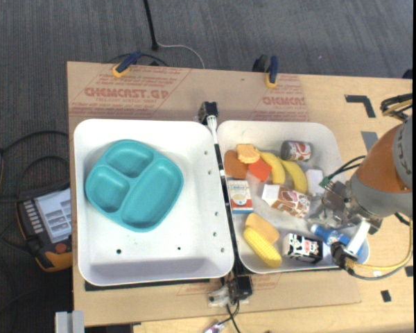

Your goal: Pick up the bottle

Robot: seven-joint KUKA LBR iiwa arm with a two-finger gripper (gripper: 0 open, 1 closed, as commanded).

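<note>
In the right bin's [277, 127] near right corner lies a blue and white bottle [351, 243], partly hidden under the arm. My gripper [332, 212] hangs low over that corner, just up and left of the bottle, with a blue part [325, 232] showing right below it. I cannot make out whether it touches the bottle. The grey wrist and orange band [394, 161] reach in from the right.
The right bin also holds a banana [290, 171], an orange piece [247, 154], a can [296, 150], a small carton [238, 194], a snack packet [289, 202], corn [261, 247] and a black-and-white carton [304, 248]. A teal divided plate [133, 184] lies in the left bin [90, 255].
</note>
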